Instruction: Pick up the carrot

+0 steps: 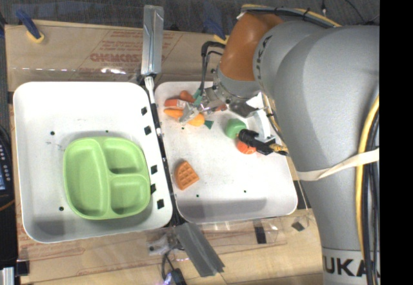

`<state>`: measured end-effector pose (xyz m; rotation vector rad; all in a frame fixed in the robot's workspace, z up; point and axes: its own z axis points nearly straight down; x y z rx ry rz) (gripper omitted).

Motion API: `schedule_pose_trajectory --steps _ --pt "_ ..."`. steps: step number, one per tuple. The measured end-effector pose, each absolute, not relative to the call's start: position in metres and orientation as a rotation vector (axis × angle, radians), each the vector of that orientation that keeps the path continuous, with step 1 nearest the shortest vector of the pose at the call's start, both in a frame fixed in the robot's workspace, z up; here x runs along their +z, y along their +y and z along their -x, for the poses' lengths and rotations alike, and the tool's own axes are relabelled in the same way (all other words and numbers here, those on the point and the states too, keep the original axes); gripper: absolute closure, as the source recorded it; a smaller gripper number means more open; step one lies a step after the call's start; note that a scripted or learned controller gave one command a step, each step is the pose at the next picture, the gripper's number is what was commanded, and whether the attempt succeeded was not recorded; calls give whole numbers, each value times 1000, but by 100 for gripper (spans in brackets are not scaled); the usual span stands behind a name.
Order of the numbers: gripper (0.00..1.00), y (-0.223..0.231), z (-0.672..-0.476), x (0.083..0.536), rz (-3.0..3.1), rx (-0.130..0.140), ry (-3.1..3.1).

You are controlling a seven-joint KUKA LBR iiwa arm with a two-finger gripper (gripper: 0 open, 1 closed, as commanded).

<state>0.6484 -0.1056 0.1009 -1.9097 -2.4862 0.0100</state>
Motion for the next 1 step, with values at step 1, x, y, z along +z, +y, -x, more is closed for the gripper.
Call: schedule_pose_trajectory --steps 1 --pt "100 -62 -613 192 2285 2 -2155"
